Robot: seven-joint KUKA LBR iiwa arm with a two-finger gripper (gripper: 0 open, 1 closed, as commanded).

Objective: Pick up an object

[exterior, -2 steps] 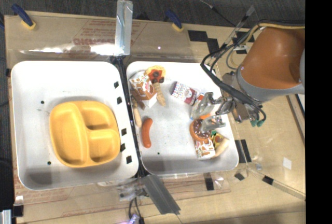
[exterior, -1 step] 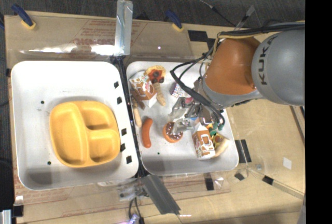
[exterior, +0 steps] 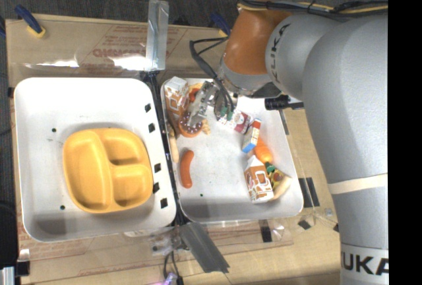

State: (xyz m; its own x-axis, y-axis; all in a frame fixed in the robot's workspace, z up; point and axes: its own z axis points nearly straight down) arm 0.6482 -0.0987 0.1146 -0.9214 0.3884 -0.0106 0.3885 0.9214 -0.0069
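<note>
The right bin (exterior: pixel 217 201) holds several small toy foods. A red-brown sausage (exterior: pixel 186 168) lies near its left wall. A small white and orange carton (exterior: pixel 175 94) sits in the far left corner. My gripper (exterior: pixel 200 109) reaches down just right of the carton, over a cluttered heap with a dark round piece (exterior: pixel 191 125). A white bottle with a red label (exterior: pixel 258 183) lies at the right side beside an orange piece (exterior: pixel 264 152). A red and white packet (exterior: pixel 242 123) lies close to the gripper's right.
The left bin (exterior: pixel 39 99) holds a yellow divided tray (exterior: pixel 107 167). A blue and white stick (exterior: pixel 251 139) lies above the orange piece. The grey arm (exterior: pixel 343 99) covers the right bin's far right side. Bare bin floor shows around the sausage.
</note>
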